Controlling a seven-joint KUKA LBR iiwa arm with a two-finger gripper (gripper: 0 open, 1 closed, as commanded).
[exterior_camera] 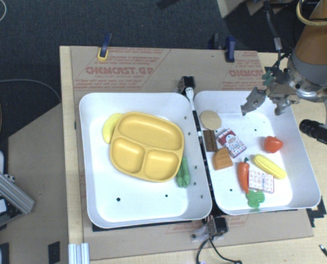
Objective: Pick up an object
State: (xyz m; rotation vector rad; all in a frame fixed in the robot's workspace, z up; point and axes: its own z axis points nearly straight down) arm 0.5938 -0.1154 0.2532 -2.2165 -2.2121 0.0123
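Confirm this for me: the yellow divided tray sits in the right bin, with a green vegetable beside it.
Not quite. The camera view shows the yellow divided tray in the left bin, not the right one. The rest holds: a green vegetable lies beside it, at its lower right edge.

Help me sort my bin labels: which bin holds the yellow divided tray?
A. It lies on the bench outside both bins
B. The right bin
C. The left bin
C: the yellow divided tray lies inside the left bin, while the right bin holds the small toy foods such as the toy carrot and toy corn cob.
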